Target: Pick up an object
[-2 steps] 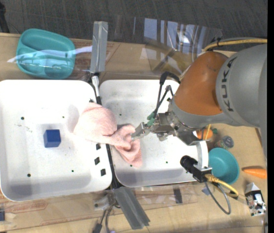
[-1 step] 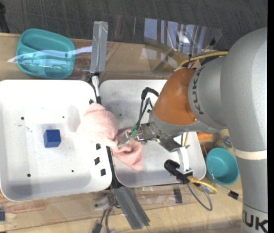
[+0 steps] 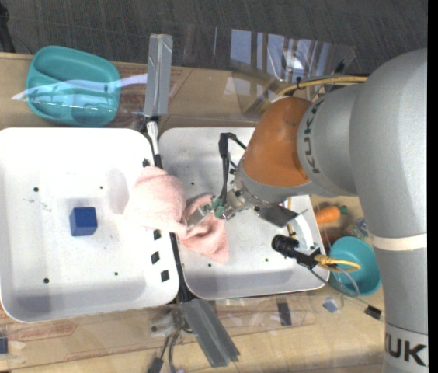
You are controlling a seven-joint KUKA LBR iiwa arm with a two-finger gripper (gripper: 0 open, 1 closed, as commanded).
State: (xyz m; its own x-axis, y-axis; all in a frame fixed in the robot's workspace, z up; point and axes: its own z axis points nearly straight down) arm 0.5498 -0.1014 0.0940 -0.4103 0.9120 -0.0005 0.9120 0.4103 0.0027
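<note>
A pink cloth (image 3: 165, 204) lies draped over the divide between the two bins, part in the left bin and part in the right bin. My gripper (image 3: 206, 209) sits low in the right bin at the cloth's right side, its fingers pressed into the pink folds. A blue cube (image 3: 84, 221) rests in the left bin (image 3: 17, 169), well apart from the gripper. An orange thing (image 3: 329, 214) and a teal bowl-like thing (image 3: 356, 261) show at the right bin's right edge, partly hidden by the arm.
A teal plastic container (image 3: 71, 85) sits on the bench behind the left bin. The right bin (image 3: 234, 282) has bare floor in front of the gripper. The big grey arm covers the right side of the scene.
</note>
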